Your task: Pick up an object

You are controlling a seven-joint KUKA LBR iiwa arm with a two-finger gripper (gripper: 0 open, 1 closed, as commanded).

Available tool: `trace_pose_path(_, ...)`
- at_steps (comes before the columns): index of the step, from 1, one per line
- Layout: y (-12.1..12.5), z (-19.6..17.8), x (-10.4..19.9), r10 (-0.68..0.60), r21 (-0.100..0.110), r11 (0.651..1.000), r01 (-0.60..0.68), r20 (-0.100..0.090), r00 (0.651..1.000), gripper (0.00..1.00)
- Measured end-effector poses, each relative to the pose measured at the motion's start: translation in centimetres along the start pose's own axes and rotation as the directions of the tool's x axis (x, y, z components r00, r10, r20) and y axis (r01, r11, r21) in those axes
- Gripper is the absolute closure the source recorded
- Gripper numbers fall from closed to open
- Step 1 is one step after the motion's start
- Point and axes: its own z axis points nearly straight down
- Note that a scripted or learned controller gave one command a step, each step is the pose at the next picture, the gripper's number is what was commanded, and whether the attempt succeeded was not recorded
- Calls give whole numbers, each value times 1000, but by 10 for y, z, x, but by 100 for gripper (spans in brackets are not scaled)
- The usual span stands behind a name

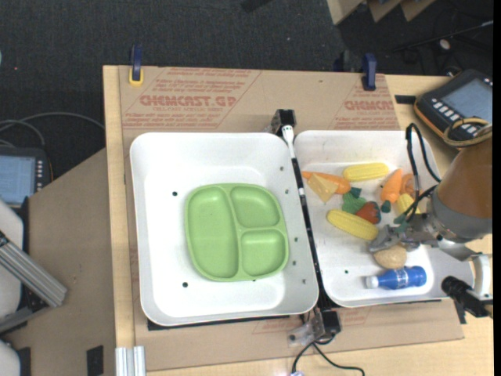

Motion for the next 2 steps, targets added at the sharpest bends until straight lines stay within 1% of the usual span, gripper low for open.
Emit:
trace_pose_path(1,57,10,54,-9,-4,1000,9,-1,1000,100)
trace_pose_path(2,38,-95,115,-10,-8,1000,10,-3,1000,100)
